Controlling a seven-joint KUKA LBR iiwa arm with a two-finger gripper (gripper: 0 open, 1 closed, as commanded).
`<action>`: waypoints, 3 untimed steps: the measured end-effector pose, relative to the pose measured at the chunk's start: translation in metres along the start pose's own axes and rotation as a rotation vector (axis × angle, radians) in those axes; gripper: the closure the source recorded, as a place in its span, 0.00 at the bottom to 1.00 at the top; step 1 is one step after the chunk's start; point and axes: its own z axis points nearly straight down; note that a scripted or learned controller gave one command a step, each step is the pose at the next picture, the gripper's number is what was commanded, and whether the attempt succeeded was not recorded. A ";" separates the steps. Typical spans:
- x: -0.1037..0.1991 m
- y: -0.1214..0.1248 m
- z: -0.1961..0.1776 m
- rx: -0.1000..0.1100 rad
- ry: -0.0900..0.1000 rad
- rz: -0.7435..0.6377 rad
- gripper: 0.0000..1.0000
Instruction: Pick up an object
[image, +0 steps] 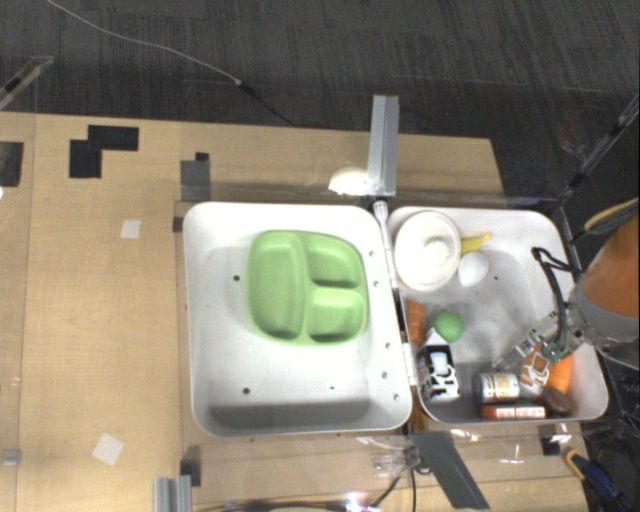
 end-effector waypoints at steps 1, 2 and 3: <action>0.009 0.004 0.000 0.005 -0.001 -0.055 0.00; 0.001 -0.001 0.000 0.002 0.003 -0.078 0.00; -0.001 -0.004 0.000 0.004 0.002 -0.252 0.00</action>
